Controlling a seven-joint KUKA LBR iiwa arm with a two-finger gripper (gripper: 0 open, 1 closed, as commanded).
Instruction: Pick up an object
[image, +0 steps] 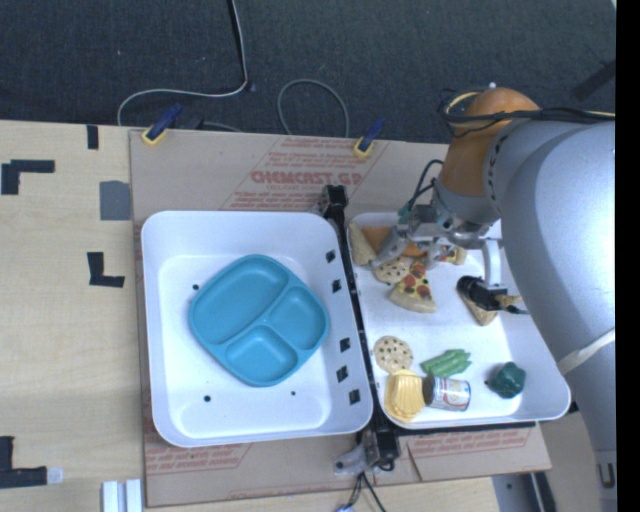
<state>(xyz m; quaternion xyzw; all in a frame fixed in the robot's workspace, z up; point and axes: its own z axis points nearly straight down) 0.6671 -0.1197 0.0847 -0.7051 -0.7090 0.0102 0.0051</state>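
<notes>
Found two-finger metal gripper (412, 250) low over brown speckled toy cookie (391, 270) beside triangular pizza slice (413, 291); grip state indeterminable; advised centring before closing

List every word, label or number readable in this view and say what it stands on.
"CHEMCAST GP": red print on the brown board under the bins, beyond the left bin; readable but faint.
More red print on the board's near edge: too small to read.
Label on the small can in the right bin: too blurred to read.
Nothing is printed on the blue tray.
</notes>
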